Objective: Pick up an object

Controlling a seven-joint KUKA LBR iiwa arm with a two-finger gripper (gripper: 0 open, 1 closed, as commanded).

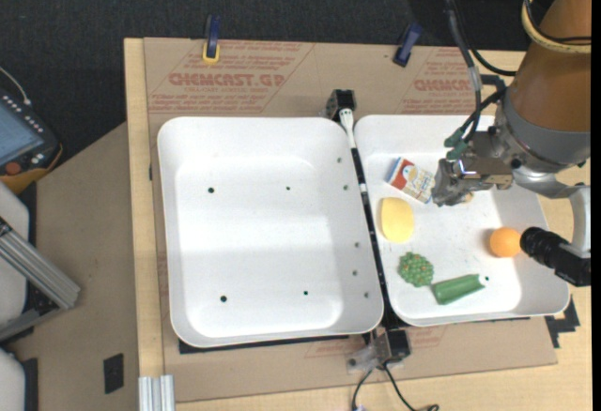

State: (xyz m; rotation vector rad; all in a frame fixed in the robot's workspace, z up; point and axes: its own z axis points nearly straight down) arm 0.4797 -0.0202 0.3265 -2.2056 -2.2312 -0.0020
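The right bin [526, 301] holds several things. A small white, red and blue carton [410, 177] lies near its upper left. Below it are a yellow lemon [396, 219], a green broccoli floret [415, 267] and a green pepper-like piece [457, 287]. An orange ball [504, 242] sits toward the right side. My gripper [451, 190] hangs low over the right bin, just right of the carton and close to its edge. Nothing can be seen held in it.
The left bin [188, 212] sits beside the right one on a cardboard sheet [282, 71]. A black divider [362, 203] runs between the bins. The arm's grey and orange body [554, 71] fills the upper right over the bin's far corner.
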